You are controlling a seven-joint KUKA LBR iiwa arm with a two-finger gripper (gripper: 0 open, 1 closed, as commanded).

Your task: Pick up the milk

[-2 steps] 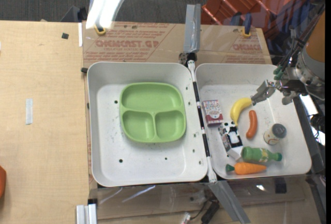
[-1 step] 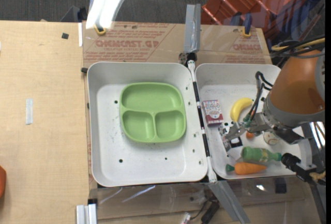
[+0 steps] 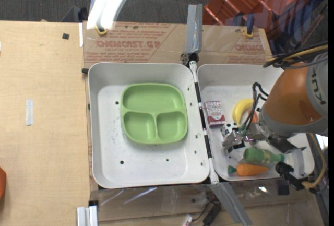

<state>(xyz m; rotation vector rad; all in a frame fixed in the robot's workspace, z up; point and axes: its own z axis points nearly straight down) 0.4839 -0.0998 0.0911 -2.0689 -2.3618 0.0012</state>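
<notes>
The milk (image 3: 214, 114) is a small pink and white carton lying near the left wall of the right bin (image 3: 224, 74). My gripper (image 3: 231, 139) hangs low in that bin, just below and to the right of the carton, and looks apart from it. The grey arm with its orange band (image 3: 295, 98) reaches in from the right and hides part of the bin floor.
A yellow banana (image 3: 241, 110) lies right of the milk. A green bottle (image 3: 263, 156) and an orange carrot (image 3: 251, 169) lie near the right bin's front edge, beside the gripper. The left bin (image 3: 104, 157) holds a green divided plate (image 3: 154, 113).
</notes>
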